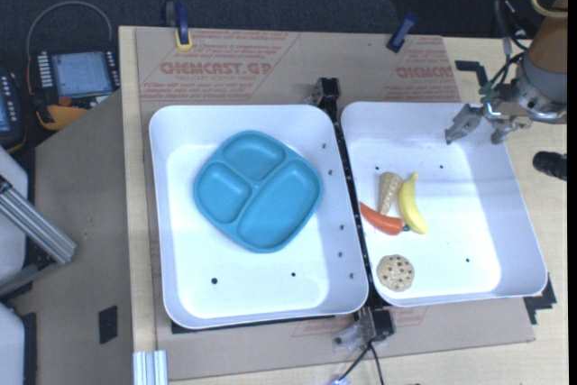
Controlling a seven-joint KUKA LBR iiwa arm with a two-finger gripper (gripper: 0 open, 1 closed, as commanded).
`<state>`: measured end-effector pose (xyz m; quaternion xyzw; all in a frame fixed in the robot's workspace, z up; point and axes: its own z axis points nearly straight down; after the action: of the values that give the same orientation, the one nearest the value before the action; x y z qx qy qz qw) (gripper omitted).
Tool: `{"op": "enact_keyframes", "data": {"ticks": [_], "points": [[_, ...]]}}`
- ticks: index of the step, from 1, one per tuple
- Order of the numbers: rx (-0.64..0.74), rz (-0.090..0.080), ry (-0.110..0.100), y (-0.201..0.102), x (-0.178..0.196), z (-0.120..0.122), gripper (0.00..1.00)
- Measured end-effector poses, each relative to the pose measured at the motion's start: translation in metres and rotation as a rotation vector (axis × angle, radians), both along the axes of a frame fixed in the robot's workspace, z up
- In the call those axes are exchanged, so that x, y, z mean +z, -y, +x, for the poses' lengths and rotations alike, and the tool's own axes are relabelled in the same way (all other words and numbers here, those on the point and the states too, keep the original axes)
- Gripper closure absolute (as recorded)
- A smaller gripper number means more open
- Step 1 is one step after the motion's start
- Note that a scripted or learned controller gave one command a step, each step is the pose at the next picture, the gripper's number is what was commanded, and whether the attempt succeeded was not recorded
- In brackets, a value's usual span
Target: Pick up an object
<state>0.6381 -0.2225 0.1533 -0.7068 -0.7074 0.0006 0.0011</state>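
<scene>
Camera view: the pincer (476, 127) hangs spread and empty over the right bin's (505, 221) far corner. The approach is in hand; next, travel to the banana (412, 205), well apart mid-bin, and descend.

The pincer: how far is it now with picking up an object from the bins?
Nothing looks picked yet. The pincer hangs above the far right corner of the right bin, with nothing between its fingers. The banana, cone, chili pepper and cookie lie in that bin; the blue plate lies in the left bin. Reaching, grasping and lifting are all left.
</scene>
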Motion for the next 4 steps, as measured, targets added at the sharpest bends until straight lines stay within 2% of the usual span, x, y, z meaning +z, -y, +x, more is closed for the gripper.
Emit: {"op": "enact_keyframes", "data": {"ticks": [1, 2, 3, 4], "points": [[0.000, 0.001, -0.003, -0.002, -0.045, -0.007, 0.00], [0.002, 0.006, 0.001, -0.006, -0.069, -0.005, 0.00], [0.003, 0.001, 0.004, -0.005, -0.057, -0.005, 1.00], [0.000, -0.005, 0.011, -0.004, 0.008, -0.004, 1.00]]}}
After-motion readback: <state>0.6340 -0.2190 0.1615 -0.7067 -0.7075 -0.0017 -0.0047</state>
